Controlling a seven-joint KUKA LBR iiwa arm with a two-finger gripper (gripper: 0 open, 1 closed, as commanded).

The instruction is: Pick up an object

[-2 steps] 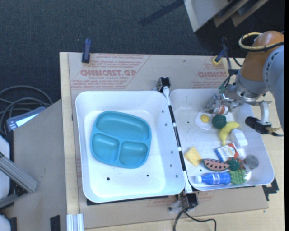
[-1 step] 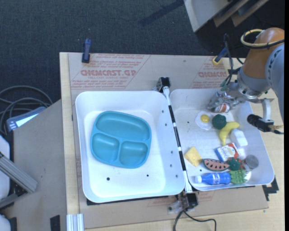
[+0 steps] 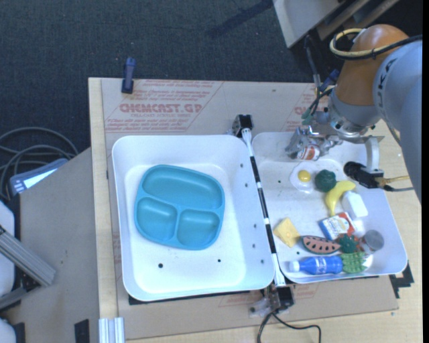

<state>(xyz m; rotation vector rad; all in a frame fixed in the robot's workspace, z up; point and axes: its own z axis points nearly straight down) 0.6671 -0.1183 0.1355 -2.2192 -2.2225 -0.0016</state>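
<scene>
Down in the right bin's (image 3: 397, 249) far corner with the gripper (image 3: 308, 149), apparently closed on a small red-and-white object (image 3: 309, 153), though grip uncertain; best lifted straight and slow, clear of the fried egg (image 3: 302, 178); checked for slipping before swinging away.

Dark blue-grey carpet (image 3: 60, 40) is covering the floor around the worktop (image 3: 201, 107), which is wearing a tan sheet printed with red lettering. A small blue clip (image 3: 127, 74) is sitting at the sheet's far left edge. Black cables (image 3: 30, 144) are looping over the carpet at left, beside a grey metal bar (image 3: 27, 258) lying aslant. A beige box corner (image 3: 315, 17) is showing at top. Even light is falling throughout.
</scene>
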